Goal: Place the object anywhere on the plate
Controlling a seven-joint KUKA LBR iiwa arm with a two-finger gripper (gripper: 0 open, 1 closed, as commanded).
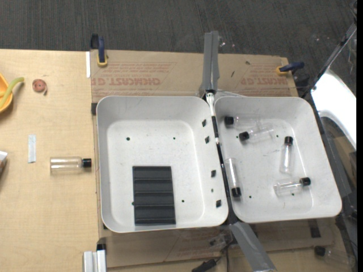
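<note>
Camera view gives no way to tell the state of the hand, so the advice starts from the right bin [317,152], nearest the arm's side. Several clear vials with black caps lie flat in it. One vial [286,156] lies apart from the others in the open middle. Another, the wall vial [232,175], rests close along the bin's left wall, and a faint vial [260,134] near the top is hard to make out against the white floor.

The lone middle vial looks the best pick. It has room on both sides, so the hand can come straight down across its short width. Clear, round vials probably roll and slip, so a grasp near the middle of the body seems safer than one at the cap.

The target, a dark ribbed plate [153,195], lies flat in the front of the left bin [113,129]. The carry must clear the two inner walls where the bins meet. A low release should stop the vial rolling off.

Out on the bench [51,208], a spare vial [69,163] lies well apart and need not be touched.
</note>
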